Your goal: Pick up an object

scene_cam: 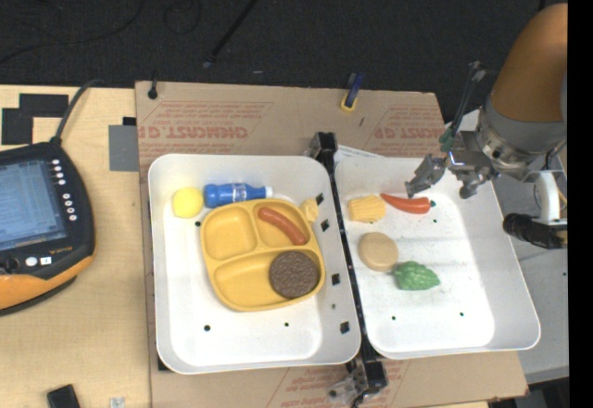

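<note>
My gripper [445, 184] hangs over the back of the right bin [500, 304], its two fingers spread open with nothing between them. Its left fingertip [420, 184] is just above the right end of a red chili pepper [406, 203]. Left of the pepper lies a yellow corn piece [366, 208]. Nearer the front sit a tan round bun [378, 250] and a green leafy piece [415, 277].
The left bin [176, 313] holds a yellow divided tray [232, 281] with a sausage [283, 224] and a brown patty [294, 274], plus a blue bottle [236, 194] and a yellow lemon [187, 202]. A teach pendant [37, 211] lies at far left.
</note>
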